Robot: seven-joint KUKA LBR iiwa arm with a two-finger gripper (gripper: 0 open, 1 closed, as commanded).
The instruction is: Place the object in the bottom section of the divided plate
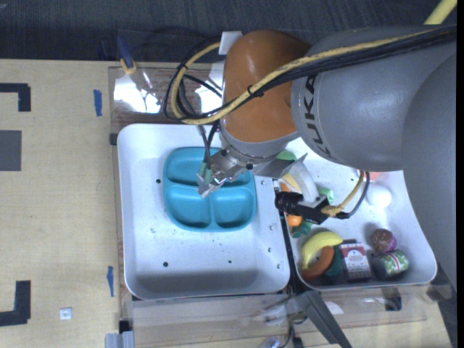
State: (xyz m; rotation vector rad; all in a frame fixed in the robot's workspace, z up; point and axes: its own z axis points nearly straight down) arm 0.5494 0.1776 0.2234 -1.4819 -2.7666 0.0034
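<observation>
— Fingers, can you make them out? The two-finger gripper [210,182] sits low over the blue plastic divided plate [211,199], right about where the ridges meet.

— Barely. I can't tell whether it's spread or pinched, or whether anything sits between the tips. There's a pale greenish-grey smudge there, but that could be metal.

— So where's the object?

— Can't say. If it's in the pincer it must be small and light, easy to drop. The plate itself lies in the left shallow white bin [145,238], looks stiff and slick, so a small thing might skid on landing.

— And the bottom section?

— Two lower compartments show clearly; the top one is half covered by the wrist and orange band [261,85].

— The other bin?

— The right white bin [417,223] holds a yellow banana [319,244], a red-and-white carton [354,258], a round purple fruit [382,239]. The grey arm [384,100] hides its upper half.
</observation>
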